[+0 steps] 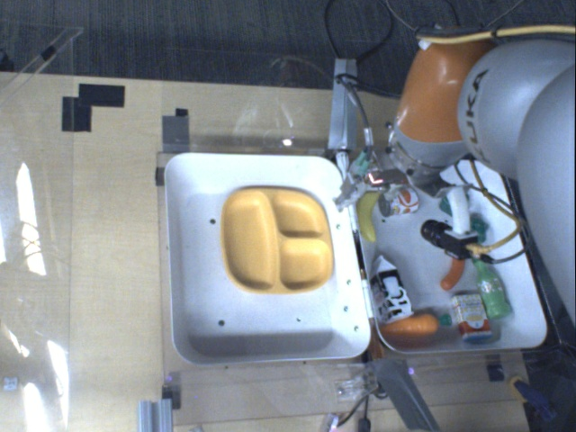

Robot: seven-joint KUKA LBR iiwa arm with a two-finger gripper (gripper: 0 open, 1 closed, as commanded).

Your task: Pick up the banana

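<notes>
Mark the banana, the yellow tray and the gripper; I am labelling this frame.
banana (367, 218): camera view, its visible yellow middle.
yellow tray (275, 238): camera view, central divider.
gripper (376, 180): camera view, midway between the fingertips.

1. This is a robotics lab or test cell, not a home or shop.
2. A large grey industrial arm (531, 106) with an orange band reaches in from the right, over a pale wooden counter (90, 268).
3. Two shallow white bins, the left bin (193, 331) and the right bin (531, 327), sit side by side, held in place by metal brackets (342, 115) at their edges.
4. Loose black cables (360, 16) trail across the dark carpeted floor (180, 16) behind the counter.
5. Black tape marks (90, 102) are stuck on the counter's surface.
6. A clear plastic sheet (36, 241) with glare lies over the counter's left part.
7. The right bin holds a jumble of small toy-like groceries (468, 313), and the left bin holds a yellow divided tray (274, 238).
</notes>
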